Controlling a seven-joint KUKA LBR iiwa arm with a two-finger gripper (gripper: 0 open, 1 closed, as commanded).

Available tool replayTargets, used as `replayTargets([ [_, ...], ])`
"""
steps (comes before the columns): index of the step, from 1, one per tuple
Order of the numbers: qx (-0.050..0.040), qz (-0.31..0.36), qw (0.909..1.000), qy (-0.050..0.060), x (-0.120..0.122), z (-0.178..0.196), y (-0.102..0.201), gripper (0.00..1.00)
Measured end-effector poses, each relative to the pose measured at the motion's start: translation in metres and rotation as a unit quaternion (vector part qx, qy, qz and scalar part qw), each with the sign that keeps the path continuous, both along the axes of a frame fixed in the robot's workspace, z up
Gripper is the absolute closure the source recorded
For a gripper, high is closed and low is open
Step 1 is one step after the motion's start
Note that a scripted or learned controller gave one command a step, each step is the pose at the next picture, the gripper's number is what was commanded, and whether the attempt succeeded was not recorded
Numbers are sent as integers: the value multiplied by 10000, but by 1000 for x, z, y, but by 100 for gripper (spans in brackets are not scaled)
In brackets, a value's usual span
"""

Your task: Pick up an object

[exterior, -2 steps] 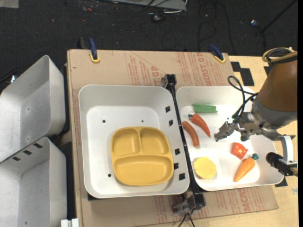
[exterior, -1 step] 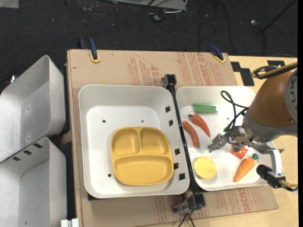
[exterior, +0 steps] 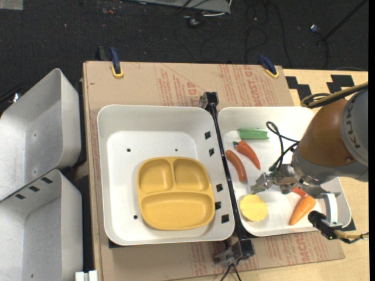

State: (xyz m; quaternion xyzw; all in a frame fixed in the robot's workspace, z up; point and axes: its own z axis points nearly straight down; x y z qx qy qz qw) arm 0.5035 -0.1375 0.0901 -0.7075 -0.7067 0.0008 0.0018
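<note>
Even, bright overhead lighting; the white bins (exterior: 158,122) reflect strongly with mild glare, shadows beneath objects stay soft and short, the dark floor (exterior: 53,22) reads grainy, and focus holds sharp across the surface (exterior: 176,81).

My one fixed camera looks down at a slant from above, taking in the left bin (exterior: 111,157), right bin (exterior: 281,115) and surrounding floor.

2 bins (exterior: 111,122), 1 tray (exterior: 174,192), 2 peppers (exterior: 237,164), 1 carrot (exterior: 301,209).
</note>
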Motion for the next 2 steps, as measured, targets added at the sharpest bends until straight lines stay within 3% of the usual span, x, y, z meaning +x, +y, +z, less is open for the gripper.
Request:
replayTargets([
  [1,-3,-7,10000,-11,1,12,0,100],
  [2,-13,21,10000,-47,11,65,5,100],
])
